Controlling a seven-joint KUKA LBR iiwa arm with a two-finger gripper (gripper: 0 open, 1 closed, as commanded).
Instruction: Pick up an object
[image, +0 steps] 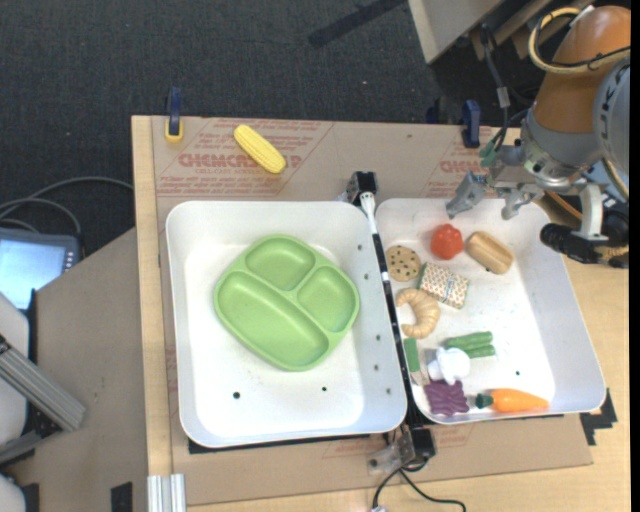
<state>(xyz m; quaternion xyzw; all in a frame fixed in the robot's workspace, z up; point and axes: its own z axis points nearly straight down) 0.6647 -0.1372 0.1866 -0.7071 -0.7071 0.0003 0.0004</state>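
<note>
At the upper right of the frame we see the hand (491, 199) above the far rim of the right bin (572, 300), its two fingers spread apart with nothing between them. Just below it lie a red tomato (447, 241) and a tan bread roll (489, 252), the roll's long axis slanting from upper left to lower right. Lower in that bin we find a round cookie (403, 263), a speckled cracker (445, 286), a curved croissant (419, 310), green beans (470, 344), purple grapes (447, 398) and an orange carrot (517, 401) pointing right. The arm is cut off by the frame edge. The left bin (200, 380) holds a smooth green divided plate (286, 300). A yellow corn cob (259, 148) rests on the desk (320, 145).
</note>
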